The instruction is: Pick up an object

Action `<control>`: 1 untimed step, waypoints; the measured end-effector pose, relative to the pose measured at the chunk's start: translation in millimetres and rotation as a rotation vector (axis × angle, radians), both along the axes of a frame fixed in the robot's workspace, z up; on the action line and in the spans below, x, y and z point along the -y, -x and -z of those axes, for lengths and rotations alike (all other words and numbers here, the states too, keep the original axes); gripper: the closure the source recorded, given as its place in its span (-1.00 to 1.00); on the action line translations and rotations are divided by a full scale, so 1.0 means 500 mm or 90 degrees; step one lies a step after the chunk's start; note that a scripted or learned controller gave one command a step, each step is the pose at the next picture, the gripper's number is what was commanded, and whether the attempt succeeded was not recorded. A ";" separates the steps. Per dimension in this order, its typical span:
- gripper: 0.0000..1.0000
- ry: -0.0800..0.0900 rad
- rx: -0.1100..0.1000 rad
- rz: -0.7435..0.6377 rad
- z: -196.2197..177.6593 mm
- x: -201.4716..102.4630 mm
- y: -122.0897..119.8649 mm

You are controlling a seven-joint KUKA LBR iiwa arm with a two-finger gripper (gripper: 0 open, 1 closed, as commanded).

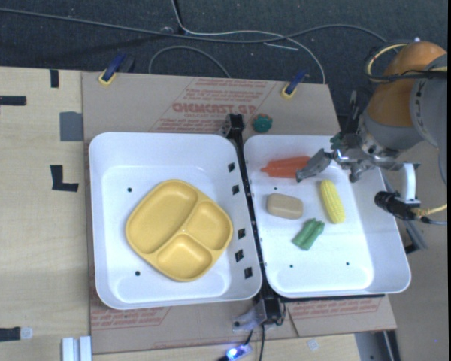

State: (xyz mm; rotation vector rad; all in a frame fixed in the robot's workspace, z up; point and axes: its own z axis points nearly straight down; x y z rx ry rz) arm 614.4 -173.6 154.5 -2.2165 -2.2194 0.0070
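The right bin (pixel 361 277) holds an orange carrot (pixel 284 166) at the back, a beige lump (pixel 284 205), a yellow corn cob (pixel 331 201) and a green pod-like piece (pixel 308 234). My gripper (pixel 329 171) hangs over the back of this bin, open, with its fingers spread wide. One fingertip (pixel 304 174) lies next to the carrot's right end, the other (pixel 357 173) is to the right of the corn's top end. Nothing sits between the fingers.
The left bin (pixel 109 201) holds a yellow divided plate (pixel 179 229). A small teal object (pixel 263 122) lies on the cardboard behind the bins. Black clips run along the seam between the bins (pixel 242 201). Cables cross the dark floor at the back.
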 end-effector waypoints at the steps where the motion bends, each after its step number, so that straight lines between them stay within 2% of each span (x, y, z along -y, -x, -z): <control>1: -1.00 0.000 -0.001 0.001 0.124 0.000 0.018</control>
